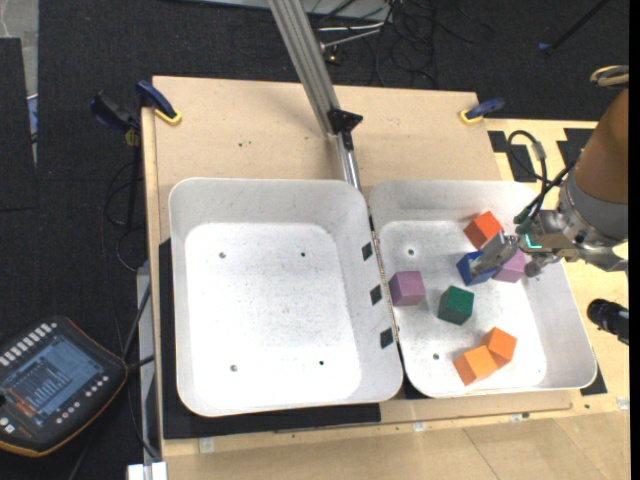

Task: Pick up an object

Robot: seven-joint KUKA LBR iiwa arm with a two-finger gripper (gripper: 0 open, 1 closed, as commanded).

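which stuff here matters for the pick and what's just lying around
For the job: hand over the right bin; blue block and pale purple block beside it; orange blocks; green block; purple block.

Just lying about: left bin, teach pendant, clamps.

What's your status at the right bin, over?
Gripper low in right bin, over blue block. Pink block right beside it. Orange block close behind. No grasp confirmed.

text: none legible; pendant screen (48, 370): lines too small to read
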